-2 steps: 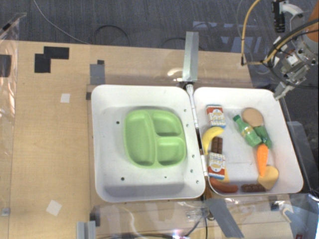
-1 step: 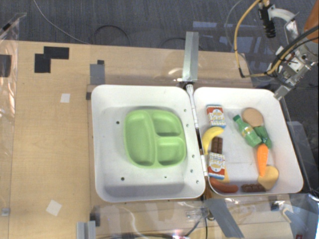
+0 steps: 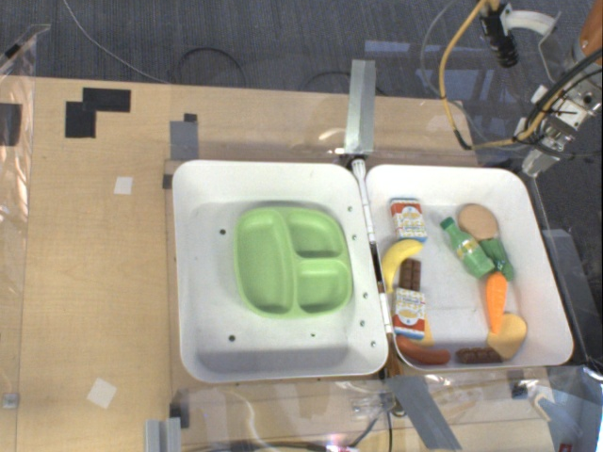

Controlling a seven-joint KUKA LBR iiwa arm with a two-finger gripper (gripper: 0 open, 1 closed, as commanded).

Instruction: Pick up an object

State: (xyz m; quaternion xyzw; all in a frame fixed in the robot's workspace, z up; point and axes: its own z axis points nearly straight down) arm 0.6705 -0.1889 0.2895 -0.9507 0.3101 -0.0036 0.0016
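Two white bins sit side by side on the wooden counter [image 3: 94, 281]. The left bin [image 3: 203, 347] holds a green divided tray [image 3: 287, 262]. The right bin [image 3: 537, 252] holds toy food: nearest the tray a banana [image 3: 396, 260], with a red-and-white packet [image 3: 407, 219] behind it and a chocolate bar [image 3: 409, 273] touching it; farther from the tray lie a green bottle [image 3: 466, 248] and an orange carrot [image 3: 496, 299]. The arm's cabled end [image 3: 556, 125] hangs beyond the right bin's far corner, well away from the tray; whether the pincer is apart or together I cannot tell
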